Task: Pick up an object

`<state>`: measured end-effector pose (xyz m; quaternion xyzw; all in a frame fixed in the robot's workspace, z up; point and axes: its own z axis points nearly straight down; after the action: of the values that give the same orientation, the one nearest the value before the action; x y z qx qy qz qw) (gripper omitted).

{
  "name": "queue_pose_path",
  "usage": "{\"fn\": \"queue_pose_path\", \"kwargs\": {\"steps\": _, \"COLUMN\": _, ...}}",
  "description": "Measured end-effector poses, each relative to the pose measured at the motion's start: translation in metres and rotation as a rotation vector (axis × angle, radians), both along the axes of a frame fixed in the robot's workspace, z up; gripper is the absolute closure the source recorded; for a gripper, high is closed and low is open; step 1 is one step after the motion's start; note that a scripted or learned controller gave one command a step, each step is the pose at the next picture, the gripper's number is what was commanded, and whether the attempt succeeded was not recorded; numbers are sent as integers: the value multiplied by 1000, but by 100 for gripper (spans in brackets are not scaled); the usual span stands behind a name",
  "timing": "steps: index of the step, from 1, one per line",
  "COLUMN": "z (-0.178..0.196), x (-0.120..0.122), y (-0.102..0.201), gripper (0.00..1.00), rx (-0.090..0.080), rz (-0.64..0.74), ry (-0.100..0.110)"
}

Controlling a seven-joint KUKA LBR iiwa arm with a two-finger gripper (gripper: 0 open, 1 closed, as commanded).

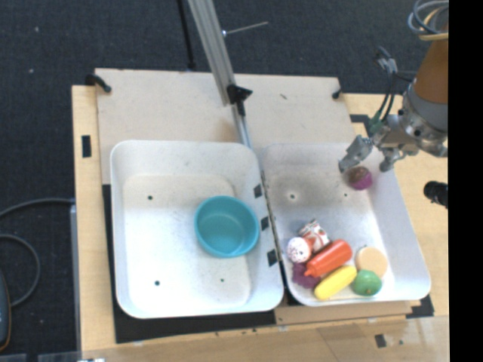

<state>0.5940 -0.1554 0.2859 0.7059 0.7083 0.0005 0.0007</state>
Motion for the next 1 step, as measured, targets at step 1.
{"fn": "queue_pose_path", "kwargs": {"steps": 1, "z": 0, "x": 0, "y": 0, "gripper": 0, "rx": 0, "rz": 0, "ry": 0}}
